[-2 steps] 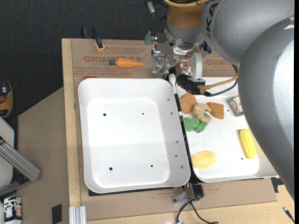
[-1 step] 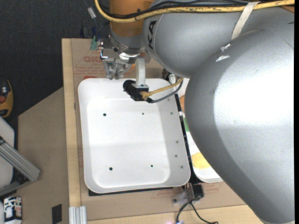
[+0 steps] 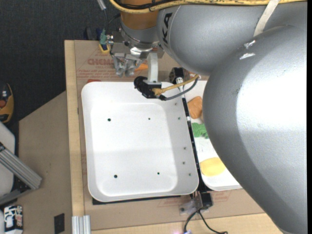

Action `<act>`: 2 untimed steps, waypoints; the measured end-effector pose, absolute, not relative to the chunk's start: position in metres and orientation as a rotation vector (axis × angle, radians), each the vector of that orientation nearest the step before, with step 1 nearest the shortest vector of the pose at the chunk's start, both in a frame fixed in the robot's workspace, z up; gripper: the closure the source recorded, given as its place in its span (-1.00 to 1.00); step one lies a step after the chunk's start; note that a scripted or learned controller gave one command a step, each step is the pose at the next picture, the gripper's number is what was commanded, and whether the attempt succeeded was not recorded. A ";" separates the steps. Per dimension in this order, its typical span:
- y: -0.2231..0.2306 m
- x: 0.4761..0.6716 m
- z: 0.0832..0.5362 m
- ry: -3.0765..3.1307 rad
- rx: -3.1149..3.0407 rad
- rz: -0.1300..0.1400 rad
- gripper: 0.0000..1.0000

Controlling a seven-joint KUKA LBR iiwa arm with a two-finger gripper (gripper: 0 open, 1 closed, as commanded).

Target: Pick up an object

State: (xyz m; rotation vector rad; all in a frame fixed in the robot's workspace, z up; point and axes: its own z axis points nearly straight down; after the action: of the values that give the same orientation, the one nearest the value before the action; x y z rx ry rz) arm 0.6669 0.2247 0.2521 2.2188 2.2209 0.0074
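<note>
Gripper: the gripper point(image 3: 126, 68) hangs above the far rim of the left bin point(image 3: 97, 130), over the table's point(image 3: 78, 82) cardboard edge; whether it is released or clenched I cannot tell, and nothing shows between its tips.
Objects: an orange piece point(image 3: 195, 106), a green piece point(image 3: 200, 129) and a yellow piece point(image 3: 212, 166) lie in the right bin point(image 3: 222, 182), in a row along its left wall, largely under the arm.
Key relation: all three lie to the gripper's right and nearer the camera, across the divider between bins; the orange piece is nearest.
Look: orange piece rounded, green one ragged and small, yellow one a smooth oval, lemon-like.
Judgement: the reach must cross to the right bin first.
</note>
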 end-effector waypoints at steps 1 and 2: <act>0.225 0.667 0.276 2.221 2.219 0.008 1.00; 0.225 0.657 0.296 2.221 2.219 0.007 1.00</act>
State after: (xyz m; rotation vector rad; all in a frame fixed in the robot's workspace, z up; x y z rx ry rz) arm 0.6566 0.2246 0.2962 2.2191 2.2211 0.0069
